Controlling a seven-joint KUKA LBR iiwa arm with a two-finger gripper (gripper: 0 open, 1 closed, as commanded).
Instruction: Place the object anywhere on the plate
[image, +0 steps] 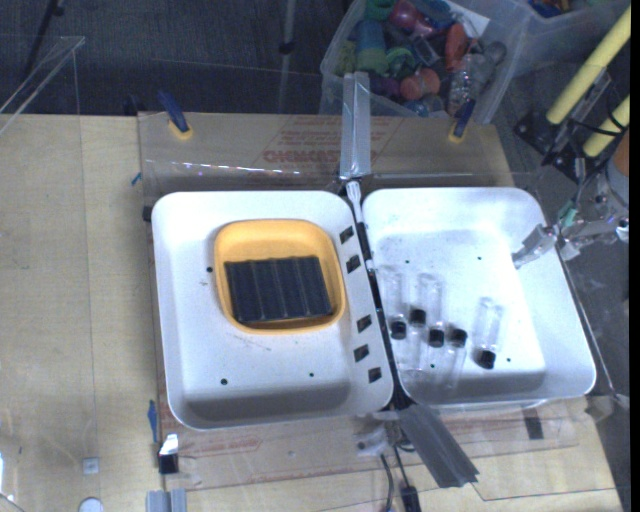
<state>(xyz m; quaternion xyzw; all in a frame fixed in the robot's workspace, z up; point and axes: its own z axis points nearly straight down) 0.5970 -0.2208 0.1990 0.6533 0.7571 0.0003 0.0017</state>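
Note:
A yellow plate (232, 246) lies in the left bin (190, 350). A dark ribbed rectangular object (278, 289) rests flat on it and covers most of its middle. Several clear vials with black caps (437, 335) lie in the right bin (560, 350), near its left and front side. My gripper (548, 243) hangs at the far right rim of the right bin, well apart from the plate and the vials. Part of it is cut off by the view's edge, and nothing can be seen held in it.
A raised divider with black tabs (358, 300) runs between the two bins. A clear box of colourful toys (420, 50) stands behind the bins. A metal bar (440, 450) lies at the front of the bench.

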